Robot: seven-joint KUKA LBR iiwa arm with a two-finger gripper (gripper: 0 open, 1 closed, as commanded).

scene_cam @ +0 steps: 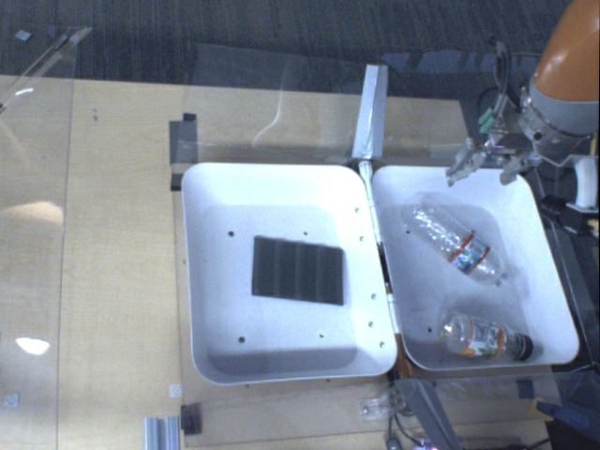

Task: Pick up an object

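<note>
- Wooden bench (103,279), with two white bins side by side: left bin (202,251) and right bin (553,298).
- Lying in the left bin: one flat dark ribbed pad (298,270), right in the middle.
- Lying in the right bin: a clear bottle (454,243) on its side near the middle, and a second bottle with a dark cap (486,337) close to the front wall.
- Hanging above the back edge of the right bin: the gripper (487,162), fingers spread apart, nothing between them.
- Probably kept high and open like that so as to drop down over a bottle.
- Closest pick: likely the clear bottle, not touched yet.
</note>
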